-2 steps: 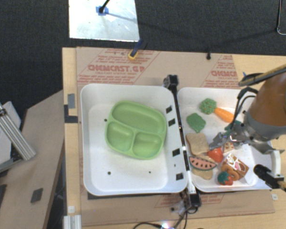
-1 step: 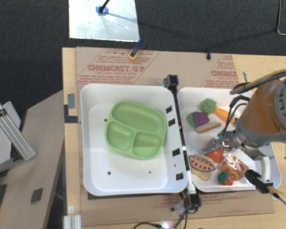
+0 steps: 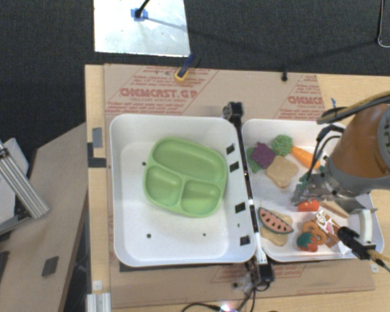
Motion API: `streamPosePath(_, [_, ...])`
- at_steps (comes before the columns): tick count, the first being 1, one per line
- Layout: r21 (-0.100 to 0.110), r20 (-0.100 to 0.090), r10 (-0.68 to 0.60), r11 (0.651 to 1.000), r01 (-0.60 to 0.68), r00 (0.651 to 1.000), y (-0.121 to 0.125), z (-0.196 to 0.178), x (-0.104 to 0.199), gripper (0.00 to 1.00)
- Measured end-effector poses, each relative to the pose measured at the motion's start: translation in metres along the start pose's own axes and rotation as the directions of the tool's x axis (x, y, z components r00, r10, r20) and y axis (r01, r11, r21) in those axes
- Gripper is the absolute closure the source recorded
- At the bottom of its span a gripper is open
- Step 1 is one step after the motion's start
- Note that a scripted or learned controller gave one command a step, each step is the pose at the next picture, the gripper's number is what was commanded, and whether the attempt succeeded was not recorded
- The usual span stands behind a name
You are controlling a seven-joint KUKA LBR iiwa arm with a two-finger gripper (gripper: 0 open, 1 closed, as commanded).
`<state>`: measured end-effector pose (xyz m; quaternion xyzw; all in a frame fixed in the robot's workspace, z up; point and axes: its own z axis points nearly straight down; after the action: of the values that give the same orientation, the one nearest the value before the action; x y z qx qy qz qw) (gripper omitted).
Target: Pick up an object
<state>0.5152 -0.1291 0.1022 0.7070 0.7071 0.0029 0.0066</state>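
Observation:
The right bin (image 3: 260, 130) holds several toy foods: purple grapes (image 3: 262, 155), a green broccoli (image 3: 283, 144), an orange carrot (image 3: 304, 155), a tan bread slice (image 3: 282, 171), a watermelon slice (image 3: 275, 221) and a small red piece (image 3: 308, 206). Near the front right corner lies a cluster of small orange, teal and white pieces (image 3: 314, 233). My gripper (image 3: 306, 194) hangs low in the right bin, directly over the red piece and just right of the bread slice. The arm's orange band (image 3: 367, 145) covers the bin's right side.
The left bin (image 3: 127, 194) carries a green divided plate (image 3: 184, 177) in its middle. A black-clipped divider (image 3: 242, 174) separates the two bins. A cardboard sheet (image 3: 156, 91) lies under both bins, with a metal plate (image 3: 142, 19) behind.

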Motion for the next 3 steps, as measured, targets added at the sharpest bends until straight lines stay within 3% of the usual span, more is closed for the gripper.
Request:
streamPosePath(1, [0.012, -0.005, -0.002, 1.000, 0.002, 1.000, -0.008, -0.053, -0.002, 1.00])
streamPosePath(2, [0.009, -0.004, -0.005, 1.000, 0.005, 1.000, 0.002, -0.113, -0.003, 1.00])
streamPosePath(3, [0.014, -0.005, -0.005, 1.000, 0.005, 1.000, 0.004, -0.120, -0.003, 1.00])
